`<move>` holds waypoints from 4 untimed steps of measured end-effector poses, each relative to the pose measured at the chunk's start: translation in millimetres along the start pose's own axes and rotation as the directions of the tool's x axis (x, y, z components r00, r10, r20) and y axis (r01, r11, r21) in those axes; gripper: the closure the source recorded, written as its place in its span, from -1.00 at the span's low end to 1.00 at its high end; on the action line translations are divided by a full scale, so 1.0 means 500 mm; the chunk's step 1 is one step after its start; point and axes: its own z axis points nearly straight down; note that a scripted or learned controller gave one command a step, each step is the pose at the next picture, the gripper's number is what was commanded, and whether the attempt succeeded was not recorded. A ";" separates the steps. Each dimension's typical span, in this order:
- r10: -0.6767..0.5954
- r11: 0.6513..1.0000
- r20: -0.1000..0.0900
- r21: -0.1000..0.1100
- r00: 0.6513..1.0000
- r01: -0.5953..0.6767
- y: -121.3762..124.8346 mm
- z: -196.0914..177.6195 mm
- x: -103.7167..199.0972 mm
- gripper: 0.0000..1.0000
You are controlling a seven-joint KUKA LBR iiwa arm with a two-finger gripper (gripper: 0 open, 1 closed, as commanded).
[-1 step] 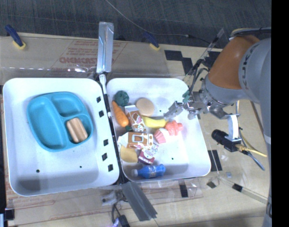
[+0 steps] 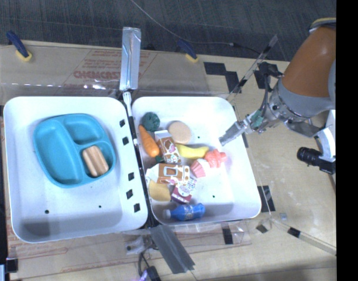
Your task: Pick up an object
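The right bin is holding a loose pile of toy food just right of the frame's centre, and any 1 of these could serve as the object to pick up. All look like light, hollow plastic or small packets, so weight is probably no issue; slip is the likelier trouble.

The yellow banana is lying near the middle of the pile, just left of the pink piece. It is smooth and curved, so a pinch across its narrow middle would probably hold better than one at its tapered ends. The orange carrot is lying toward the bin's left wall, below the dark green round piece; its slim body looks easy to span. The tan round piece seems stiff but rounded, and could squirt out of a shallow pinch. The blue bottle at the bin's lower edge is lying on its side and may roll.

The left bin is carrying a blue divided tray with a tan roll in its lower right compartment.

The arm is reaching in from the upper right of the frame, its wrist sloping down and left. The gripper is hanging over the right bin's upper right part, right of the banana and apart from the pile. Nothing is showing between its fingers, and I cannot tell whether they are spread or closed.
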 end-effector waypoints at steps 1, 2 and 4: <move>0.009 1.000 -0.001 0.000 1.000 -0.009 -0.025 0.248 0.061 -1.00; 0.413 0.910 0.002 -0.019 0.911 -0.413 0.047 0.317 0.109 -1.00; 0.359 0.933 -0.004 0.004 0.933 -0.359 -0.025 0.323 0.097 1.00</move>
